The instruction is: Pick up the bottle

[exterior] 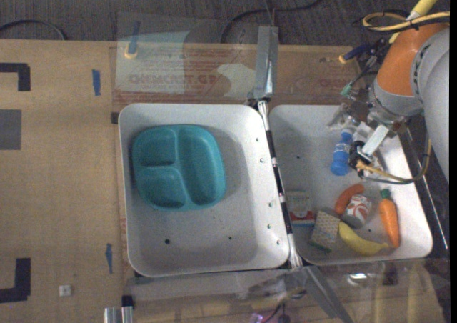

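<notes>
Toward the far side of the right bin point(307, 150) is the blue bottle point(341, 158), apart from the carrot point(389, 220) and the banana point(360, 241). The gripper point(355, 126) hangs just beside the bottle's cap; if it is apart or together, I cannot tell. The left bin point(200, 236) holds a teal plate point(178, 166).

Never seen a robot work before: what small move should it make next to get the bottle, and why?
Probably a slight nudge toward the view's left and down: the gripper sits just right of the blue bottle, at its upper end, in the right bin, not yet centred over it.
</notes>
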Controlling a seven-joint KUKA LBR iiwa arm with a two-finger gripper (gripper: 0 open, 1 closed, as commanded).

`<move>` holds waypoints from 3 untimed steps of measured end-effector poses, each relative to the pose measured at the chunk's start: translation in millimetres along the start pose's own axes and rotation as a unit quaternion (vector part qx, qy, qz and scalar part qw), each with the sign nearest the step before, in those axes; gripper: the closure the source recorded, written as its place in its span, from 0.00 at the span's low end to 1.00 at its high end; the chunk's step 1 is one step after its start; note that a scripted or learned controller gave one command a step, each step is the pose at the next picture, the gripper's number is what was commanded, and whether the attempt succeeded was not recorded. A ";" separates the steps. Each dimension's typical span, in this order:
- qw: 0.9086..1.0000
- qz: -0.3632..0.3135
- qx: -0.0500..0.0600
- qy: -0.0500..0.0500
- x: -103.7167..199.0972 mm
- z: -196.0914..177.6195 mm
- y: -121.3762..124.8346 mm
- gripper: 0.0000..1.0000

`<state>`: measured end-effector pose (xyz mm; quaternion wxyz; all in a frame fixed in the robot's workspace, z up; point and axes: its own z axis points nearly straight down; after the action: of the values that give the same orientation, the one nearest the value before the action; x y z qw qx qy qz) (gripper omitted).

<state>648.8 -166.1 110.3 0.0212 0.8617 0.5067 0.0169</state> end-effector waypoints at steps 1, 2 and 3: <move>0.997 0.072 0.028 -0.006 -0.7 5.1 26.3 0.00; 0.997 0.072 0.012 -0.003 1.9 -8.8 32.6 1.00; 0.997 0.073 0.020 -0.007 -1.6 -6.8 29.7 0.00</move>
<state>673.6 -181.8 118.6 0.0065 0.8966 0.4429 0.0021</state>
